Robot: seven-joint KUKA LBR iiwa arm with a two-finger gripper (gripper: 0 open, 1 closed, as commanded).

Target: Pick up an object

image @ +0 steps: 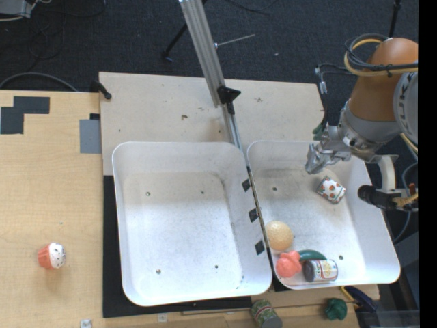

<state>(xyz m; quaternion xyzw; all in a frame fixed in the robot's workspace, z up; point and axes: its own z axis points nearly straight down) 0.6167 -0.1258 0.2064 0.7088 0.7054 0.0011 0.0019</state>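
My claw (318, 161): over the right bin (372, 251), grip state hidden, cannot tell.
Nearest thing: white spotted block (331, 190), just beside.
Front corner: ball (279, 235), can (320, 270).

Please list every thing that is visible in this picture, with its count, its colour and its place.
bins: two, white, side by side on the bench
cube: one, white and red, right bin, below the gripper
ball: one, tan, right bin
soft toy: one, pink, right bin, near corner
can: one, dark, lying beside the pink toy
small toy: one, orange and white, wooden table at left
metal rail: one, silver, behind the bins
gripper: one, grey, over the right bin
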